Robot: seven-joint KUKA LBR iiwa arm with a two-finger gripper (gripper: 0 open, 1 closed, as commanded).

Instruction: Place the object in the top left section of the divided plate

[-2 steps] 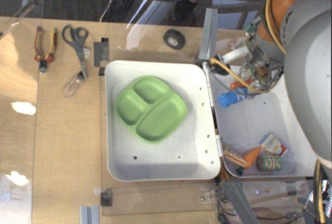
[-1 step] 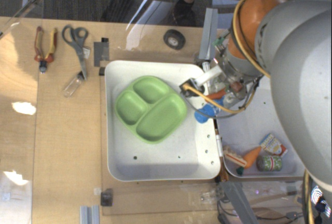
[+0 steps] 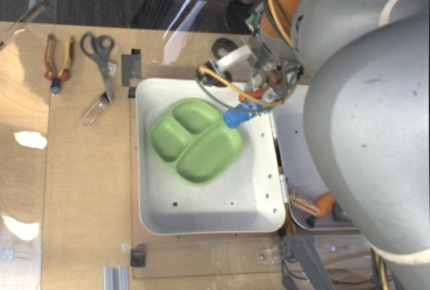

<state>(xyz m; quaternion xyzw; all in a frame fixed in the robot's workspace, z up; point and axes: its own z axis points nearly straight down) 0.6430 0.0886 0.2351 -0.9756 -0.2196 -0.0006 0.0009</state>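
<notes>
Green plate [image 3: 195, 141] mid-bin [image 3: 208, 215], white floor around. My gripper [image 3: 247, 106] at its right rim; blue object [image 3: 235, 118] below; grip: cannot tell.

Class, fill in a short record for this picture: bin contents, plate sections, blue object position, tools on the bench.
Left bin: holds green divided plate
Plate sections: three, nothing lying in them
Blue object: at the plate's right rim, just below the gripper
Right bin: orange item near its front edge
Bench tools: pliers, scissors
</notes>
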